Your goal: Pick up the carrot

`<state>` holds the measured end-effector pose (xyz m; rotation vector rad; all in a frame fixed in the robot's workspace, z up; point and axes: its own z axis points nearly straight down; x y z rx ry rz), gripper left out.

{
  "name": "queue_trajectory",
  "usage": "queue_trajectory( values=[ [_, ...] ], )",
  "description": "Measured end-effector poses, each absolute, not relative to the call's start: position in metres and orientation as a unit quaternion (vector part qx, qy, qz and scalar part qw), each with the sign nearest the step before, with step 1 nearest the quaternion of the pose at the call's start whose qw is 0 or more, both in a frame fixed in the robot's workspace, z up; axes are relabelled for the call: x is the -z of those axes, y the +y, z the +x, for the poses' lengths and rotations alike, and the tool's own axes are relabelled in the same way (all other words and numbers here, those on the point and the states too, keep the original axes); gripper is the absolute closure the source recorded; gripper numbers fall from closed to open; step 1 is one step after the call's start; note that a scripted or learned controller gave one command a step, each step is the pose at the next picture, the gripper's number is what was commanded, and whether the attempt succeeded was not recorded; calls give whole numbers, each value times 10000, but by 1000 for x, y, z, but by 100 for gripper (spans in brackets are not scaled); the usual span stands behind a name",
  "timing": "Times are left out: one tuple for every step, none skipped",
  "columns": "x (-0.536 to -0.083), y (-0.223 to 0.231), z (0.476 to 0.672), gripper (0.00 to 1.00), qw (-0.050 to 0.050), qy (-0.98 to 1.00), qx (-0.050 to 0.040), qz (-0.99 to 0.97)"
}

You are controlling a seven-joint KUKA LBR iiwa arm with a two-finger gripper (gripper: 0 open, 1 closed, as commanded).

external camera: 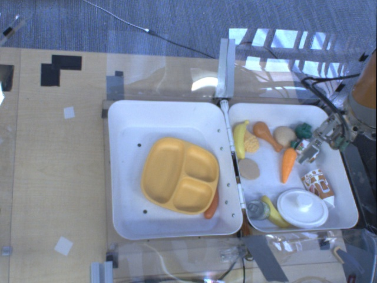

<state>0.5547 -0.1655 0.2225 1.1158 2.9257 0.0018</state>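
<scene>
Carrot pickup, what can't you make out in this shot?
- Gripper beside the carrot: too small and blurred to judge contact.
- Orange sausage-like item: partly hidden under the yellow tray.
- Arm: cut off at the right edge.

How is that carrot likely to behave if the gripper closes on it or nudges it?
The carrot looks like smooth moulded plastic, so probably stiff, light and a bit slippery. Its tapered, round body may squirt out of a pinch or roll if pushed. The gripper sits close beside its leafy end, with the drumstick nearby, so a nudge could knock that.
</scene>
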Motion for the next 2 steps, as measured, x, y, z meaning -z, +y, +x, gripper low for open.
queue_trajectory(
  values=[
    [-90,-128,595,0,82,9240,-19,3823],
    [-102,-127,596,100,89,9255,-24,3786]
  ],
)
